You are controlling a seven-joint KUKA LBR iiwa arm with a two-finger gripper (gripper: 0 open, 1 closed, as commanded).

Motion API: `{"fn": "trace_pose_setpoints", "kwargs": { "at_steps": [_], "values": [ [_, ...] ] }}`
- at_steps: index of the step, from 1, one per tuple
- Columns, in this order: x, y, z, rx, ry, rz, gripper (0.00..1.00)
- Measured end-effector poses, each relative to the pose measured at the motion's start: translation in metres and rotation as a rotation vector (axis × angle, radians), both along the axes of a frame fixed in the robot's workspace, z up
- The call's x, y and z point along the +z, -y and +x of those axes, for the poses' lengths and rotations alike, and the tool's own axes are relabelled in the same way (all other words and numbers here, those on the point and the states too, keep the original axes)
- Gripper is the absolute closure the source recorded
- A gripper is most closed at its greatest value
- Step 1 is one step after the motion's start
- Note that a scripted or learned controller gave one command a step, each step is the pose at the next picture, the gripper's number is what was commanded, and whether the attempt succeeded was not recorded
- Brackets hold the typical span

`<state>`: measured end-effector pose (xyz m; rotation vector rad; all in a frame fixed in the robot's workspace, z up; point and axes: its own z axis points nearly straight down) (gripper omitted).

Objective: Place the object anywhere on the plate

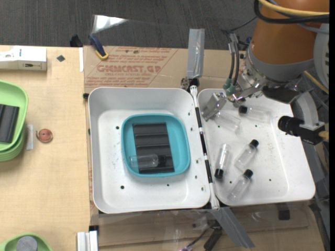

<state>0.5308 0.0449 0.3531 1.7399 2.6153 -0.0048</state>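
The arm (293, 30) hides its fingers and the right bin's (293, 192) far rim.

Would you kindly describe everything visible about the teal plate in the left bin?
The teal square plate with rounded corners looks like smooth plastic with a raised rim. It sits flat near the middle of the left white bin, touching the bin floor. Inside it lies a dark ribbed rectangular insert, and a clear vial rests on its side across the insert's lower part, near the plate's front left corner.

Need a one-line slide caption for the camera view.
KUKA arm's claw hovers over the right bin of clear vials; one vial already lies on the teal plate.
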Motion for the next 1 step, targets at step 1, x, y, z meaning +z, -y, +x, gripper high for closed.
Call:
{"fn": "trace_pose_setpoints", "kwargs": {
  "at_steps": [1],
  "values": [
    [0.0879, 0.0373, 0.0577, -0.105, 0.001, 0.0, 0.0]
  ]
}}
